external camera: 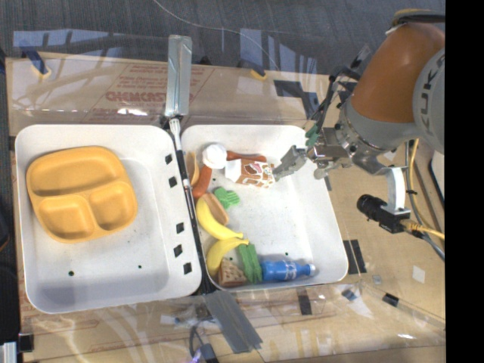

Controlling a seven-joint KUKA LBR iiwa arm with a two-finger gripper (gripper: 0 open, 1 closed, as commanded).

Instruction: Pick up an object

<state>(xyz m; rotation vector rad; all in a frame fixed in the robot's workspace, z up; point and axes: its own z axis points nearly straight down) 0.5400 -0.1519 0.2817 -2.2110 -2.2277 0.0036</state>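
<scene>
2 white bins on bench | gripper [291, 161] over right bin [302, 214], near its far-right corner; cannot tell its state | nearest target: brown-and-white carton [255, 172] just left of gripper, near far edge, long axis across bin | bananas [214, 229], blue bottle [286, 269] along left and near edges | yellow tray [79, 193] in left bin [45, 286]

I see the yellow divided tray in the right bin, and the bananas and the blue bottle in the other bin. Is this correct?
One thing is wrong. The camera view shows the yellow tray in the left bin, not the right one. The rest holds: the bananas and the blue bottle lie in the other bin, the right bin.
</scene>
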